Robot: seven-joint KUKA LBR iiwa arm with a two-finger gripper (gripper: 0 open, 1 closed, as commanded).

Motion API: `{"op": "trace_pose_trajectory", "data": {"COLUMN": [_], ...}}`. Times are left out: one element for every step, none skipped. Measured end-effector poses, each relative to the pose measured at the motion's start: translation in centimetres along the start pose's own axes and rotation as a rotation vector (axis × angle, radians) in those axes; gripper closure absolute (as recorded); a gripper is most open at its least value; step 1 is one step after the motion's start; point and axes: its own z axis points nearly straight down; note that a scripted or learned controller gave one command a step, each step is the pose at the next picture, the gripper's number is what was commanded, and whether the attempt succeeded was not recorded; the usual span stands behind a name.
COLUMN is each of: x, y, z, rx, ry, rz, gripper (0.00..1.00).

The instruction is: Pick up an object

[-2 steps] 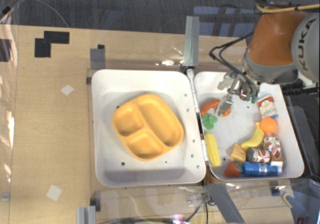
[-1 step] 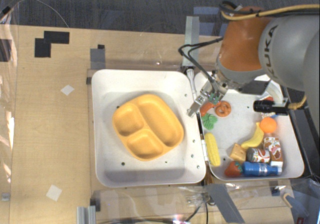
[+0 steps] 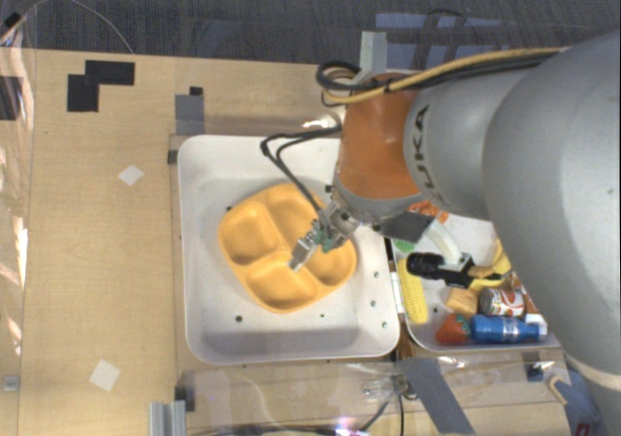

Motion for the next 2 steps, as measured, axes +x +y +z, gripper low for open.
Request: {"op": "trace_pose_trajectory", "data": {"x": [6.0, 7.7], "y": [0.4, 6.6], "z": [3.9, 2.7], "rx": [-0.017, 0.001], "ry": [-0.012, -0.008], "rz": [0.066, -0.019], "gripper": [0.0, 0.0]}}
